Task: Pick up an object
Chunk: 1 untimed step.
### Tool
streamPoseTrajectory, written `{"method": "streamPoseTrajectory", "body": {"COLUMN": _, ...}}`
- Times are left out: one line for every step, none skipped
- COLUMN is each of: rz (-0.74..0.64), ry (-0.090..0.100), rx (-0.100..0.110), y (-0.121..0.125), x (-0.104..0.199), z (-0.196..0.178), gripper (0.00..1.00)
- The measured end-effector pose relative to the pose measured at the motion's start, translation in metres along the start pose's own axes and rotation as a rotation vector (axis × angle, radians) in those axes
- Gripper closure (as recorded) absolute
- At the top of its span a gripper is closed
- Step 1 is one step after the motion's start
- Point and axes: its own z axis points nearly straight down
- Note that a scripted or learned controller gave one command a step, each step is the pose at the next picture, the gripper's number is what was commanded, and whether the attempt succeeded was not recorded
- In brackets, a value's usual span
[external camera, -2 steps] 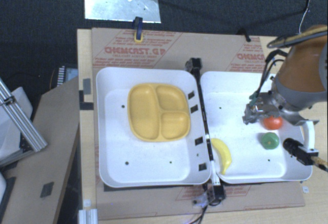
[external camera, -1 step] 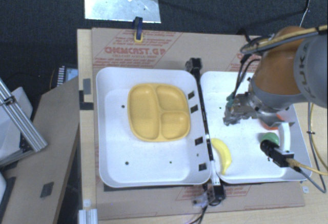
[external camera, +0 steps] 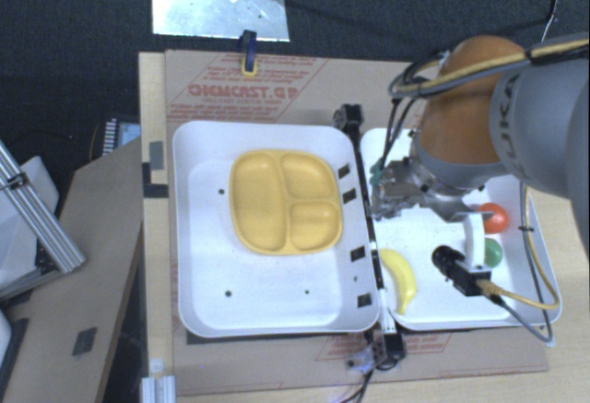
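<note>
Dark carpet surrounds your cardboard-topped bench (external camera: 277, 83), which carries two white bins side by side. From the camera view, the left bin (external camera: 207, 300) at frame centre holds a yellow divided plate (external camera: 284, 201). The right bin (external camera: 433, 314) sits at the right of the frame, and there you see a banana (external camera: 400, 278) by its lower left wall, with a red ball (external camera: 495, 218) and a green ball (external camera: 491, 253) further right. Your arm (external camera: 475, 111) hangs over that bin's upper part, its gripper (external camera: 395, 192) low near the dividing wall; I cannot tell how its tool stands. You look to be in the approach. Next, centre over the banana, just below the gripper in the frame, before descending.
</note>
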Motion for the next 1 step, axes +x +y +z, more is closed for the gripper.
{"method": "streamPoseTrajectory", "body": {"rz": 0.000, "ry": 0.000, "rx": 0.001, "y": 0.0027, "x": 0.0563, "z": 0.0090, "gripper": 1.00}}
